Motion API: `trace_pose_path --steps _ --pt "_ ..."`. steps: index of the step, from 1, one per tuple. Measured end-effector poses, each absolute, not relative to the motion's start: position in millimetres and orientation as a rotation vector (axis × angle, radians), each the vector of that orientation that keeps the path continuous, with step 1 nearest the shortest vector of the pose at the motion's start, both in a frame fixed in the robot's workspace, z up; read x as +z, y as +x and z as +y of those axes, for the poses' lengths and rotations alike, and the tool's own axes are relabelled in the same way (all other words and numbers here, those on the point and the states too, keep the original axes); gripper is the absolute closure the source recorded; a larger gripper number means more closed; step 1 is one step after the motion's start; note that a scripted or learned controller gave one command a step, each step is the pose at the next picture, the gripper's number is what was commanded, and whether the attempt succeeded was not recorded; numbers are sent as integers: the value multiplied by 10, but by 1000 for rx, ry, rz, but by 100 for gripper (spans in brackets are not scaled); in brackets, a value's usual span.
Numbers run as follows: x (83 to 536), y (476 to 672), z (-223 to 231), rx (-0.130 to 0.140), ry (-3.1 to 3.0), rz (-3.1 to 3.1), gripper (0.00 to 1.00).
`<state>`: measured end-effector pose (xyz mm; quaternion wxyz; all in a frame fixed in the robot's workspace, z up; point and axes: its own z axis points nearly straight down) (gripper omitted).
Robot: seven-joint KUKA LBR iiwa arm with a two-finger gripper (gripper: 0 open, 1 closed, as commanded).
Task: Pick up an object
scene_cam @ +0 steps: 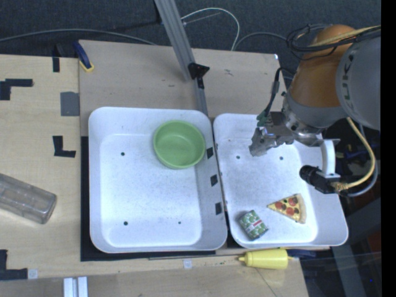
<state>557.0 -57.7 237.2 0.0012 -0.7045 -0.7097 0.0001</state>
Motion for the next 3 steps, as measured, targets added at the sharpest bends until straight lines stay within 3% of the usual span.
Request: trace_pose_path --steps 2,3 --pt "2155 5827 401 2 -2213 -2227 100" --pt "2285 6020 928 -2 -2212 -2229 100"
